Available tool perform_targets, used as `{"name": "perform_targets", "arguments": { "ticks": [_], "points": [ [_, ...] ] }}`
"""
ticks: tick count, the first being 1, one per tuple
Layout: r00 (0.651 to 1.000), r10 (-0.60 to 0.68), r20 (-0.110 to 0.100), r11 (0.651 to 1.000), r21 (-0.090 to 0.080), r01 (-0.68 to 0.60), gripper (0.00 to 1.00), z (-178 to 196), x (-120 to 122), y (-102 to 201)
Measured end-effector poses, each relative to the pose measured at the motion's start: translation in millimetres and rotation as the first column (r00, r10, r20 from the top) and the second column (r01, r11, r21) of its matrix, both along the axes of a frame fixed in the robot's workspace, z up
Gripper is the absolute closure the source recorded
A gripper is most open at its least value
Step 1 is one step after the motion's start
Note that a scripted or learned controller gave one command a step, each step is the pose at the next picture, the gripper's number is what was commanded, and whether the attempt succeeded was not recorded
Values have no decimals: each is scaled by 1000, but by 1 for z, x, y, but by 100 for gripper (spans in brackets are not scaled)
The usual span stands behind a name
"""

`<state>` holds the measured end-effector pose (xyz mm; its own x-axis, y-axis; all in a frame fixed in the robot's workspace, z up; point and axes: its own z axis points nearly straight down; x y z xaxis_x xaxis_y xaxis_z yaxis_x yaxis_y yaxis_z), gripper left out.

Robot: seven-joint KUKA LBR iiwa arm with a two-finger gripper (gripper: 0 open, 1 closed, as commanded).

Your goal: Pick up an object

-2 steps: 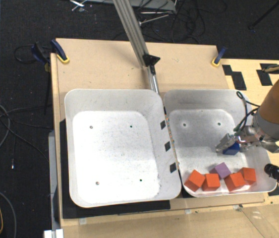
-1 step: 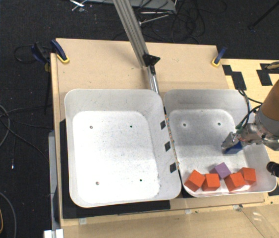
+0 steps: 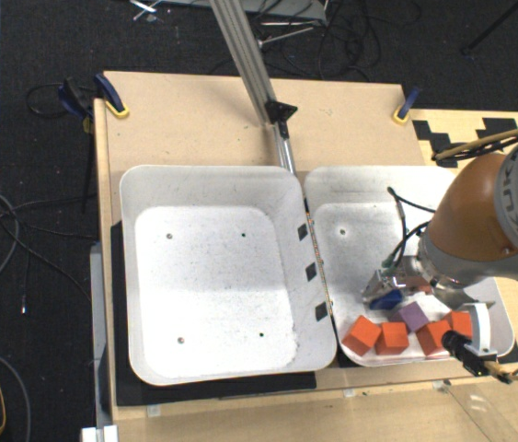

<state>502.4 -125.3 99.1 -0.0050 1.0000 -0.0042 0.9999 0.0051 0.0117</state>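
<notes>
My arm (image 3: 484, 224) reaches into the right bin (image 3: 351, 196); the left bin (image 3: 208, 265) lies alongside. My gripper (image 3: 389, 288) hovers low over the blue block (image 3: 387, 299); its opening I cannot tell. I should descend squarely; orange blocks (image 3: 378, 336) and a purple block (image 3: 414, 316) crowd close.

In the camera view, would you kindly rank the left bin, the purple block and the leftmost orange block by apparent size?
1. left bin
2. leftmost orange block
3. purple block, though partly hidden under the arm, so its rank is unsure.
</notes>
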Motion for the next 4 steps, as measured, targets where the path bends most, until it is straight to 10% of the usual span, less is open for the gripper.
{"name": "perform_targets", "arguments": {
  "ticks": [2, 3, 4],
  "points": [
    [1000, -8, -4, 1000, -1, 8, 100, 66, -11, -29],
    [1000, 7, -7, 1000, 6, -7, 100, 98, 29, 58],
    [1000, -2, -12, 1000, 3, 2, 0, 96, 26, 52]
  ]
}}
